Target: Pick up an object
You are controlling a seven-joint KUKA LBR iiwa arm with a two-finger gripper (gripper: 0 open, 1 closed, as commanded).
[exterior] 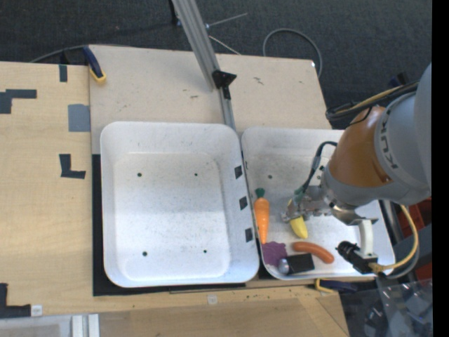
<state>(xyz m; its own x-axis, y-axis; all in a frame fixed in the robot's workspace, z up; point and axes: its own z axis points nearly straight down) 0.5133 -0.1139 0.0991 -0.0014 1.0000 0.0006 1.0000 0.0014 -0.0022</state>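
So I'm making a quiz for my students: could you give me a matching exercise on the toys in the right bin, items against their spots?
Items:
1. orange toy carrot
2. yellow toy banana
3. orange-red toy sausage
4. purple toy grapes

Places:
A. at the gripper
B. near front rim, right of the black block
C. beside the bin's left wall
D. front-left corner

Pairs: 1-C, 2-A, 3-B, 4-D

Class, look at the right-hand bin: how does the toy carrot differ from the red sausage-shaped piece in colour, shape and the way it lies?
Colour: the carrot is orange with a green top; the sausage is plain orange-red.
Shape: the carrot tapers to a point; the sausage keeps an even thickness with rounded ends.
Pose: the carrot lies lengthwise along the bin's left wall; the sausage lies crosswise near the front edge.
Shared: both are long toy foods lying flat in the same bin.
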